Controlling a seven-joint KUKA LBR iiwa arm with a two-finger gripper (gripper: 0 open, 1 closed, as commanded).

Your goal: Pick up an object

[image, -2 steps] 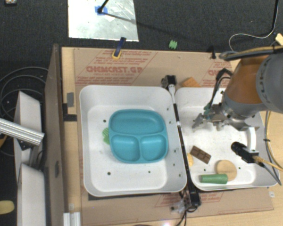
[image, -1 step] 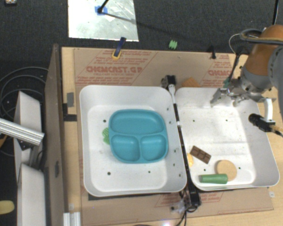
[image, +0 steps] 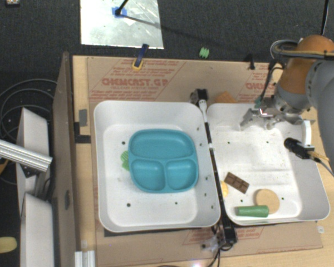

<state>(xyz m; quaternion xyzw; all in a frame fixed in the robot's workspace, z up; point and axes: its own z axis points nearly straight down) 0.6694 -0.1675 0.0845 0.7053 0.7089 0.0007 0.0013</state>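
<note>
Hovering gripper (image: pixel 260 115) over right bin (image: pixel 312 174), grip state unclear, chocolate bar (image: pixel 236 182), cookie (image: pixel 268 199), green cylinder (image: pixel 252 210) nearby.

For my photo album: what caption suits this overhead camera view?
Robot arm's gripper poised over the right bin holding toy foods; blue divided tray in left bin.

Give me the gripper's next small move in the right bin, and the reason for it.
Probably bring the gripper toward the bin's near side, over the brown bar. The gripper sits at the far end of the right bin, while the bar, the round tan disc and the green cylinder lie at the near end.
</note>
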